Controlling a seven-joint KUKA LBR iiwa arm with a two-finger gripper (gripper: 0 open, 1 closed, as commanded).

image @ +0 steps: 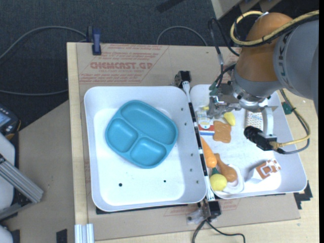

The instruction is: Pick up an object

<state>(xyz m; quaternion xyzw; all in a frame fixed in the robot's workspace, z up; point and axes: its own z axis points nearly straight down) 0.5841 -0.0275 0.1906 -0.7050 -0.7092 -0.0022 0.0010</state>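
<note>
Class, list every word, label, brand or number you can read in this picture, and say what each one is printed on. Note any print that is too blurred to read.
"CHEMCAST GP", red print on the brown board under the bins.
Smaller red lines above and below it on the board: too blurred to read.
Red print on the board's front edge: too blurred to read.
Small red, white and blue packet in the right bin: any lettering too small to read.

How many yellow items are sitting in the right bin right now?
2. One small yellow piece lies near the bin's upper middle, just below the arm's wrist. A yellow lemon-like ball sits at the front left corner. The arm may hide others.
</note>
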